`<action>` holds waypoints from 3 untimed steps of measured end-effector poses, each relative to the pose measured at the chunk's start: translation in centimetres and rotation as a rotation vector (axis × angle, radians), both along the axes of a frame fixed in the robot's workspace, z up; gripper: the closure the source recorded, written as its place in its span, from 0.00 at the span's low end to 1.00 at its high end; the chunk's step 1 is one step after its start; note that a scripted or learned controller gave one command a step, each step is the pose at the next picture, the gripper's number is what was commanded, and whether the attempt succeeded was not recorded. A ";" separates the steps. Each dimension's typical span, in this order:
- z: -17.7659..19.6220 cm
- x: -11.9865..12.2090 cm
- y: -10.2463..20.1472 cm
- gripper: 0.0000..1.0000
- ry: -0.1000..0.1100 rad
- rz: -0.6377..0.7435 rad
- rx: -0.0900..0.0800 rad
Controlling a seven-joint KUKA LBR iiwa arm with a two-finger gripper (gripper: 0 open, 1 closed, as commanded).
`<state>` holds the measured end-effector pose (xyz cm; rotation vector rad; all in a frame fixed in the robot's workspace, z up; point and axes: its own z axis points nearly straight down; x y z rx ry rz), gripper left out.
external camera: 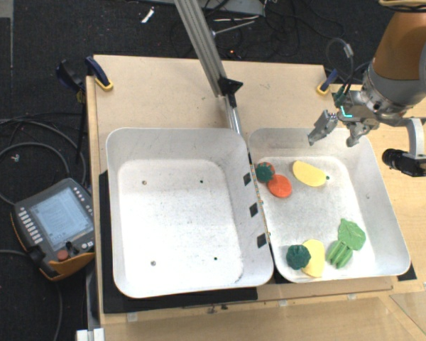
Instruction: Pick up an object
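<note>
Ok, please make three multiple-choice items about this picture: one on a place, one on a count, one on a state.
1. Where is the yellow piece that lies apart?
A. left bin
B. right bin, far part
C. on the bench

2. How many green leafy toys lie in the right bin's near corner?
A. one
B. three
C. none

3. What is the state of the claw?
A. shut on the orange ball
B. open, holding nothing
C. resting in the left bin

Key:
1 B, it lies close to the far wall.
2 A, a single one sits there.
3 B, its fingers stand apart above the far rim.
</note>
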<state>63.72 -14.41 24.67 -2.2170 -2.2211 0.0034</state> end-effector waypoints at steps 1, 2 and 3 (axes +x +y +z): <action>0.2 0.0 0.0 0.00 -0.002 0.001 -0.001; -4.2 0.4 0.3 0.00 0.000 0.002 -0.001; -10.6 -0.1 0.6 0.00 0.003 -0.002 0.000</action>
